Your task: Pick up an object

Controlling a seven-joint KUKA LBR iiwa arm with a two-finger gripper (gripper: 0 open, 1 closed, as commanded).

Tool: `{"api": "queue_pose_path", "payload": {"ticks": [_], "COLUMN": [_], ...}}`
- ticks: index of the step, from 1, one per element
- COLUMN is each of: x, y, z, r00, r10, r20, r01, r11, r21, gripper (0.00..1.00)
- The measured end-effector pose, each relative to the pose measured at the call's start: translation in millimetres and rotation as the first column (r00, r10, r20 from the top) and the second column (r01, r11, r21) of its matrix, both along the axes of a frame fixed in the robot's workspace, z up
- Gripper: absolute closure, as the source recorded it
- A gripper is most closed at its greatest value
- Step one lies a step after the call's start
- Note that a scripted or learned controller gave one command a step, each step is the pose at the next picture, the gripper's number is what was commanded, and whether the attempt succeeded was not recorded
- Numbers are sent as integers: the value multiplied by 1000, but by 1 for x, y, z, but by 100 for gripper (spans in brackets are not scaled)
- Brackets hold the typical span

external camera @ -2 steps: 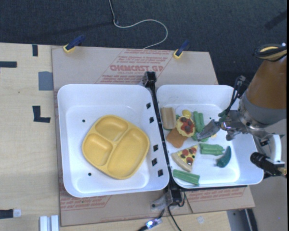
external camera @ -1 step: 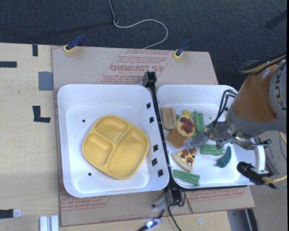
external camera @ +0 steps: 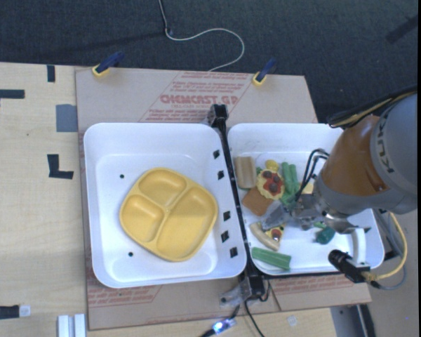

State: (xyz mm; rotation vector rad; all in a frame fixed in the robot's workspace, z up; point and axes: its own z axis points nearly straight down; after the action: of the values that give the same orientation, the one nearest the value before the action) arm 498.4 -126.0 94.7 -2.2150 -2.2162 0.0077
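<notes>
on the far left of the camera view the wooden bench (external camera: 28, 209) shows bare, marked with a few black tape pieces. next comes a cardboard sheet (external camera: 189, 97) with red lettering, held by two blue-and-yellow clamps at its far edge, and the two white bins sit on it side by side. the left bin (external camera: 102, 188) holds a yellow divided plate (external camera: 168, 213), lying flat a little toward the near side, with three compartments facing up. a black divider strip runs between the bins. the right bin (external camera: 305, 135) holds a cluster of toy food near its left wall: a tan block (external camera: 244, 172), a brown piece (external camera: 255, 201) just below it, a round yellow piece with red bits (external camera: 271, 181), green stalks (external camera: 290, 180) beside that, a pizza-like slice (external camera: 266, 237) and a long green piece (external camera: 271, 258) near the front wall. the hand (external camera: 284, 217) is low in this bin, among the toys, just right of the brown piece and above the slice; whether it is apart or together i cannot tell, as dark metal parts blur there. a small teal piece (external camera: 325, 236) lies to its right. the grey and orange arm (external camera: 365, 167) covers the bin's right side.
</notes>
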Motion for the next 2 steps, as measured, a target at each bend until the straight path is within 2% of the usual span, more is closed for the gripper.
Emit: {"api": "queue_pose_path", "payload": {"ticks": [1,2], "x": [1,3], "y": [0,2], "z": [-8,3], "r00": [1000,1000], "r10": [0,1], "r20": [11,13], "r01": [1,-1], "r11": [1000,1000], "r21": [-2,1], "gripper": [0,100]}}
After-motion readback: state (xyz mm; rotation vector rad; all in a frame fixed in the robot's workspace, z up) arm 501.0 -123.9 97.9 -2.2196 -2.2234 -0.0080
